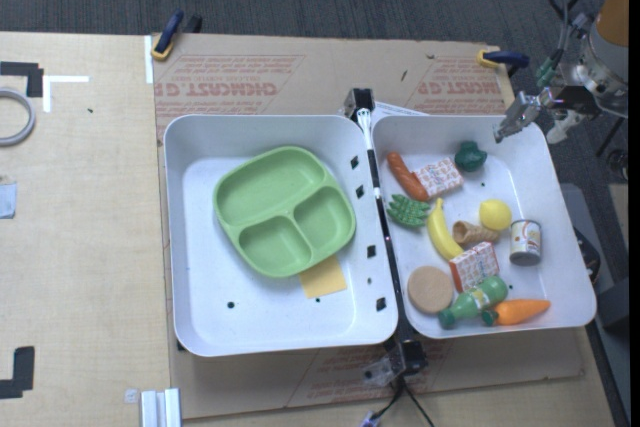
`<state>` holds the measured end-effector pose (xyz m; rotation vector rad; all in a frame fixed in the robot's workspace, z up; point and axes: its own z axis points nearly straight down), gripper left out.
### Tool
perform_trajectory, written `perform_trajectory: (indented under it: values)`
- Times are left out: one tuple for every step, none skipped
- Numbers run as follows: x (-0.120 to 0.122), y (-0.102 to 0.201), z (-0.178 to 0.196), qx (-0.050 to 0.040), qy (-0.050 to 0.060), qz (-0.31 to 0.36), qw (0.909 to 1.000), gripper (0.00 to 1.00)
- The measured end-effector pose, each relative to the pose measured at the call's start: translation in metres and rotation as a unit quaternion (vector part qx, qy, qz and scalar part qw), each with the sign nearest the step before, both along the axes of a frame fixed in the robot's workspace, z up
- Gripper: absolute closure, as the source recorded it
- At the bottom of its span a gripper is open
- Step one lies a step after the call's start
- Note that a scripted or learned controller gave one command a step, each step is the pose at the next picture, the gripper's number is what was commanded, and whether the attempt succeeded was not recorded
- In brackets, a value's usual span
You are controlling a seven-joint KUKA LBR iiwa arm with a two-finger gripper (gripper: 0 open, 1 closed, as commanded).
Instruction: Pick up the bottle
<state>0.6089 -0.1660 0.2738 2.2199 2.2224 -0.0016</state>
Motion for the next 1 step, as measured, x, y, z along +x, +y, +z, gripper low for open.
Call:
perform_trajectory:
  values:
    - [0.0004, -0.0004, 0.0094, -0.0007, 0.0, 0.001, 1.0, 1.0]
